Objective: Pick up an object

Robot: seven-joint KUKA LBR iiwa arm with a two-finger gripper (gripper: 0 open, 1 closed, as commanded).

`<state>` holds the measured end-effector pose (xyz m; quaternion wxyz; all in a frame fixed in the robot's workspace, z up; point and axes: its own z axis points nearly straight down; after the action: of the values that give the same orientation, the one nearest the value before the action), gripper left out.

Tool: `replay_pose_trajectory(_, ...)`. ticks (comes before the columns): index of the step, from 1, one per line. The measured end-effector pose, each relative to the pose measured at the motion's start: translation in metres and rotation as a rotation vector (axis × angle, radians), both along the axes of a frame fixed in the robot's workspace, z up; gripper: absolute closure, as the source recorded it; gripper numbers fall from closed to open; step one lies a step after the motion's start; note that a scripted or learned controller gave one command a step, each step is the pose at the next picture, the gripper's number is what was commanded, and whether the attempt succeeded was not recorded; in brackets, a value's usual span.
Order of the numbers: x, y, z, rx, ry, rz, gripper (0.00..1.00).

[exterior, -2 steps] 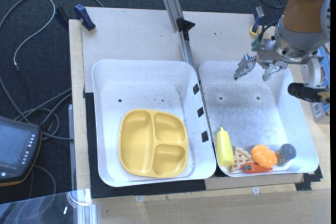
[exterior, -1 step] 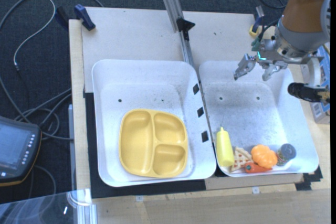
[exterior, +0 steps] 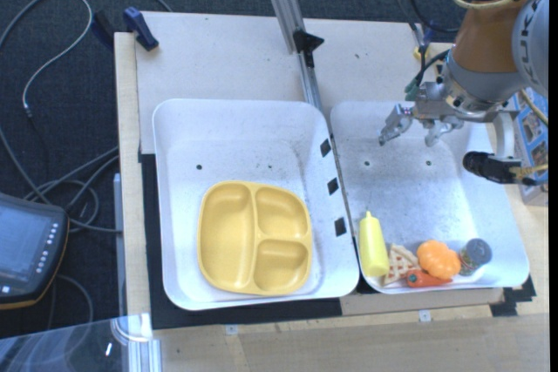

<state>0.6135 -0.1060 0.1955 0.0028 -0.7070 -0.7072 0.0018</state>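
My gripper (exterior: 410, 131) hangs over the far part of the right bin (exterior: 410, 187), open, with nothing between its fingers. Along that bin's near edge lie a yellow bottle (exterior: 373, 245), a waffle-patterned wedge (exterior: 402, 262), an orange round fruit (exterior: 438, 257), a small carrot-like piece (exterior: 420, 279) and a grey round can (exterior: 475, 254). These objects are well below the gripper in the view, apart from it.
The left bin (exterior: 235, 144) holds a yellow divided tray (exterior: 255, 236). A slanted metal rail (exterior: 288, 4) runs down between the bins. Black clips (exterior: 333, 186) sit on the divider between bins. Cables and a tablet (exterior: 26, 248) lie off the bench at left.
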Motion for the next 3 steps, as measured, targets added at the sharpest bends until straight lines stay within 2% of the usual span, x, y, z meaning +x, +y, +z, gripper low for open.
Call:
replay_pose_trajectory(2,-0.010,0.006,-0.106,0.001,0.002,0.000,0.00)
replay_pose_trajectory(3,-0.007,0.006,-0.091,0.001,-0.006,0.000,1.00)
